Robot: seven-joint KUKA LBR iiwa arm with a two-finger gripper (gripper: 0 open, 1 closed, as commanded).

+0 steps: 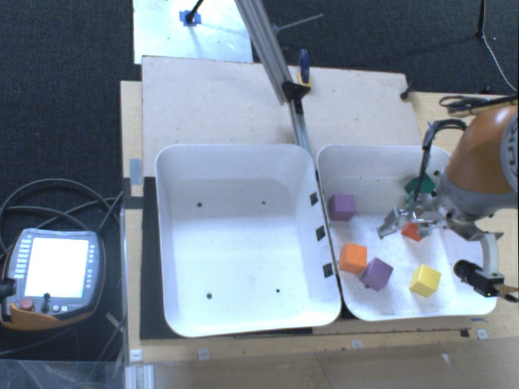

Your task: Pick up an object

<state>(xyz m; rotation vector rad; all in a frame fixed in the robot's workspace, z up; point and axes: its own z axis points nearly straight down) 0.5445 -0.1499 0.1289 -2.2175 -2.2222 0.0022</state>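
Observation:
My gripper (405,224) hangs low in the right bin (365,162) and looks open, its fingers (388,225) spread. A small red block (413,232) lies on the bin floor just beneath it, close to the right finger. Nothing is lifted. Around it lie a purple cube (341,207) to the left, an orange cube (353,258) and a second purple cube (376,273) to the front left, and a yellow cube (425,280) in front. A green object (420,186) sits just behind the gripper, partly hidden by the arm.
The left bin (174,217) stands beside the right one, the two sharing a middle wall (322,225). A slanted metal pole (268,43) crosses the back board. A teach pendant (53,278) lies off the bench at far left.

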